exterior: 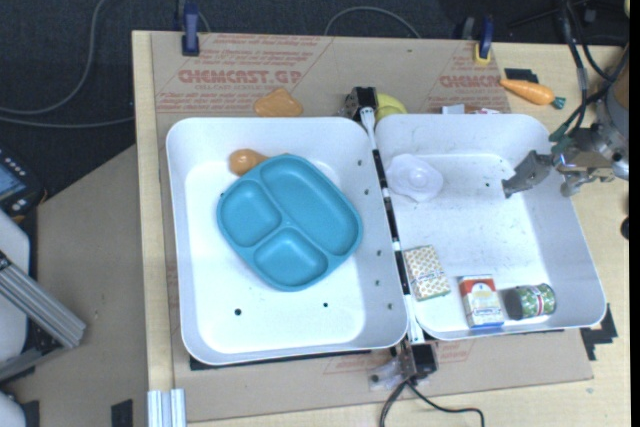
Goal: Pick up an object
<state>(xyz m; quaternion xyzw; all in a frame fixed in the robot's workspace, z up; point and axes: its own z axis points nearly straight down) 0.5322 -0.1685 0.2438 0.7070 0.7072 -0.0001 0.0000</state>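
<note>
White bins side by side on a tan bench: left bin in the frame's centre-left, right bin in the centre-right.

Blue divided plate tilted across the middle of the left bin, touching a small orange lump at its upper left corner.

Clear plastic lid near the upper left of the right bin. Patterned packet, red and blue carton and green can on its side, lined up along the lower edge of the right bin.

Grey end effector reaching in from the right edge of the frame, over the upper right part of the right bin. Fingers too dark and small to judge; cannot tell whether released or clenched, nothing seen between them.

Lid well to the left of the end effector at about the same height in the frame; packet, carton and can well below it, toward the bottom of the frame.

Orange carrot toy on the bench above the right bin; yellow-green ball and orange shape behind the bins at upper centre.
</note>
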